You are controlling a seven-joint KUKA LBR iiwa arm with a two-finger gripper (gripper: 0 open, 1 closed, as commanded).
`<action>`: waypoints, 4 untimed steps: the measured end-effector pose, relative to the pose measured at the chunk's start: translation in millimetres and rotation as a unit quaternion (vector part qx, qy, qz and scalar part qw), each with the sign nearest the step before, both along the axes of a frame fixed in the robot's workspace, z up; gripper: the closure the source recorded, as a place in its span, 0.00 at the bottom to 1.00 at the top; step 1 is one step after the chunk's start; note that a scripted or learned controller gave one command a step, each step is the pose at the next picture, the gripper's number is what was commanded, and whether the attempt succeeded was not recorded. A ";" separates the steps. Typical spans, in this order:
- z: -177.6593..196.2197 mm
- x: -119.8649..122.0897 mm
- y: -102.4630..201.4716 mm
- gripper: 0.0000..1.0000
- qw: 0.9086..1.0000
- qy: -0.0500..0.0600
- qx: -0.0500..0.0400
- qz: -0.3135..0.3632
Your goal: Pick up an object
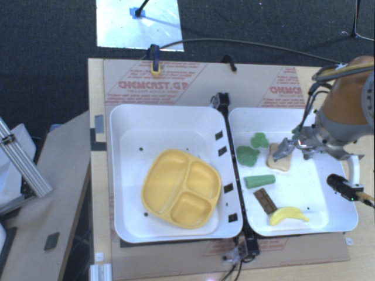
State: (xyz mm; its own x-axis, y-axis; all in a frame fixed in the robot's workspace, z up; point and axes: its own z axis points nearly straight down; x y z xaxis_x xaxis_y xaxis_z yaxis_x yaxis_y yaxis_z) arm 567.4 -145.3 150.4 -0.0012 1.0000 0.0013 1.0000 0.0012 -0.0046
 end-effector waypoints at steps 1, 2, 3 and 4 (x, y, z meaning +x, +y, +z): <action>-51.6 10.6 -1.2 0.00 1.000 -0.002 0.000 0.000; -66.3 11.2 -0.8 0.00 1.000 -0.002 0.000 0.000; -54.2 12.5 -1.1 1.00 1.000 -0.004 -0.001 0.000; 7.1 12.2 6.0 1.00 1.000 -0.006 -0.001 0.002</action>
State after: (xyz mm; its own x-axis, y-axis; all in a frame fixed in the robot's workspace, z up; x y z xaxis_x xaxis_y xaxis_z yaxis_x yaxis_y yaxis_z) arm 579.6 -139.2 157.6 -0.0047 1.0000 -0.0012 1.0000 0.0047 0.0072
